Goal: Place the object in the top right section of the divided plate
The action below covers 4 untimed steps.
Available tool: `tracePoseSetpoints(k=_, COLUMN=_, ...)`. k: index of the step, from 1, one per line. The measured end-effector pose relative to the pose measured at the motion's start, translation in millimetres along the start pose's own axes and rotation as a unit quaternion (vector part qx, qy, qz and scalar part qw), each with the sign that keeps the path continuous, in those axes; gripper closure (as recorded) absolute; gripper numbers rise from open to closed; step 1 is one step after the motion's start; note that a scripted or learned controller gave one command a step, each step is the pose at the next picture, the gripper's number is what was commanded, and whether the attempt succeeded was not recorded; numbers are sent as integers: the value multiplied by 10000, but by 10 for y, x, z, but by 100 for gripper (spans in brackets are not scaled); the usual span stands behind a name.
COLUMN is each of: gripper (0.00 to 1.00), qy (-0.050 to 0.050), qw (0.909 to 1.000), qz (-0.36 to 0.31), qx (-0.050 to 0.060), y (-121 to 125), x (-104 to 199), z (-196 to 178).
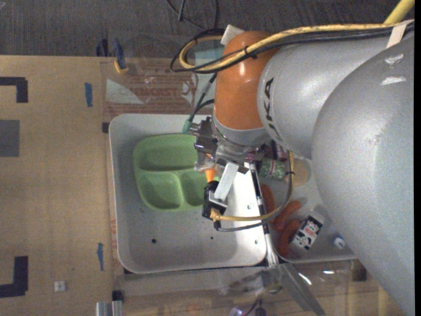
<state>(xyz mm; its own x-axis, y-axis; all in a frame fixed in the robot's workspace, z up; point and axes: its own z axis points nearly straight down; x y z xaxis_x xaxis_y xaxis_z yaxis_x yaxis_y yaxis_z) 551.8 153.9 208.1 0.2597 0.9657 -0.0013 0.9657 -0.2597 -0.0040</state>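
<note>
One arm: the grey robot arm (342, 104) filled the right side of the view, its orange band (238, 84) sitting above the wrist, with a yellow cable looped over it.
Bench: the tan bench top (52, 176) carried black corner marks and bits of blue tape on its left part.
Left bin: the white bin (171, 242) held the plate in its upper half; its lower floor showed a few small dark specks.
Right bin: the second white bin (309, 255) lay mostly under the arm, touching the left bin along a shared edge, with several items in it.
Plate: the green divided plate (164, 173) lay flat in the left bin, one large section on top and smaller sections below.
Carton: a small black and white carton (306, 233) lay in the right bin near its lower edge.
Orange items: rounded orange pieces (286, 219) sat just beside the carton.
Gripper: the gripper (208, 171) hung over the plate's right edge; whether its fingers were spread or pressed together, I cannot tell.
Object: a small orange object (210, 174) showed at the gripper tip, over the plate's right rim; whether it was pinched or resting on the plate could not be made out.
</note>
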Motion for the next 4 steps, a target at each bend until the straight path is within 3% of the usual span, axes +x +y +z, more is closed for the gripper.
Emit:
tracePoseSetpoints(k=1, gripper=100, qy=5, qw=9967, qz=-811, qx=-20, y=-158, x=669, z=-116)
tracePoseSetpoints(k=2, gripper=100, qy=-2, qw=9937, qz=-1119, qx=-4, y=-726, x=537, z=-176)
tracePoseSetpoints(k=3, gripper=100, qy=-1, qw=9879, qz=-1550, qx=-24, y=83, x=-340, z=-224)
tracePoseSetpoints(k=4, gripper=100, qy=3, qw=9840, qz=-1780, qx=-25, y=-113, x=221, z=-220)
